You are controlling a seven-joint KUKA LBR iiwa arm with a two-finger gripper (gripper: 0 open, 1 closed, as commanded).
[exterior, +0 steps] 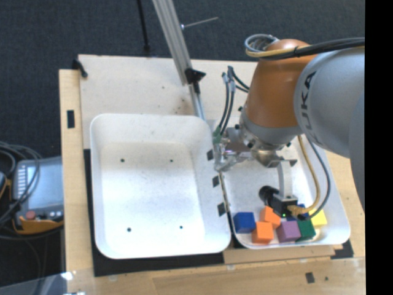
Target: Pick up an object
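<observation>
The worktop (70,165) carries two shallow white bins set rim to rim, probably so that a thing lifted from one can cross to the other with little travel. The grey arm (331,103) leans in over the loaded bin (334,235), and its bulk covers much of that bin's far half. The neighbouring bin (153,183) lies on the other side of the end effector from the arm. The end effector (232,152) hangs beside the edge where the two rims meet; whether it is spread or pressed together cannot be told. The things to pick lie well apart from it, toward the camera, crowded into the loaded bin's near corner, where the curved wall likely gathers them. The blue block (244,221) sits at the cluster's edge, nearest the end effector, with bare floor on that side. Beyond it come two orange blocks (264,232), the purple block (287,231), the green block (306,229) and the yellow block (319,219). These last press close together near the rim, which leaves little room to come down around any one of them. The blue block looks the easiest to reach.
</observation>
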